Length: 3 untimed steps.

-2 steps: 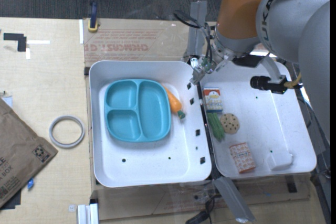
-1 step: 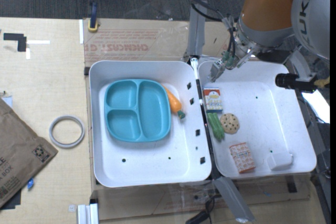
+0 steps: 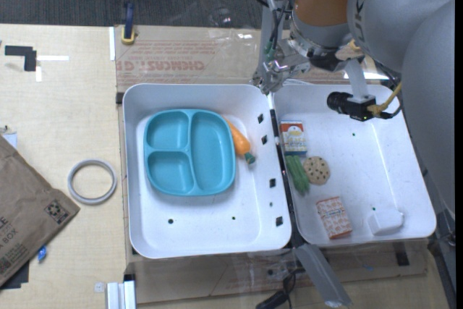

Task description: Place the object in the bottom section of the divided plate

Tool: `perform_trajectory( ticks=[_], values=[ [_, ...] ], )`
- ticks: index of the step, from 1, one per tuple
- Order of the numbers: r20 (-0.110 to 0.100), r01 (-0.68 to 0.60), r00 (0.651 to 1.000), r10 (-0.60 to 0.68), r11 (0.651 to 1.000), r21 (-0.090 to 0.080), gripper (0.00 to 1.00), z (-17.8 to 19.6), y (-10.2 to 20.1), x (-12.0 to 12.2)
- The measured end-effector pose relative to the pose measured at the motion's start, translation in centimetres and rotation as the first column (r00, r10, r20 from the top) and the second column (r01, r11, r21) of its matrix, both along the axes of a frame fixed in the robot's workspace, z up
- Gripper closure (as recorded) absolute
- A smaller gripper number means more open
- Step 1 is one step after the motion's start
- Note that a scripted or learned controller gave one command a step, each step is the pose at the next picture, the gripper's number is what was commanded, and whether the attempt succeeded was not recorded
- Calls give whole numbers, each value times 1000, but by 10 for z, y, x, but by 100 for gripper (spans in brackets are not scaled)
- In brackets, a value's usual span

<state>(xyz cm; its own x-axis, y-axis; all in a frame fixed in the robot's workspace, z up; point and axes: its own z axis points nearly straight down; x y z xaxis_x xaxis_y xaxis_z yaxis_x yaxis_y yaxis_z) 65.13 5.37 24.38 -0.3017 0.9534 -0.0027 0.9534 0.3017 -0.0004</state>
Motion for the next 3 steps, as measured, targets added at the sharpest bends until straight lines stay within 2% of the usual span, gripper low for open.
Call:
perform_trajectory(
  ticks=[1, 2, 3],
  values=[
    [-3, 460, 888, -460, 888, -2, 100, -36, 49, -20],
    [-2, 531, 847, -531, 847, -1, 100, -53, -26, -3],
    [-1, 330, 944, -330, 944, 2, 100, -51, 3, -65]
  ],
)
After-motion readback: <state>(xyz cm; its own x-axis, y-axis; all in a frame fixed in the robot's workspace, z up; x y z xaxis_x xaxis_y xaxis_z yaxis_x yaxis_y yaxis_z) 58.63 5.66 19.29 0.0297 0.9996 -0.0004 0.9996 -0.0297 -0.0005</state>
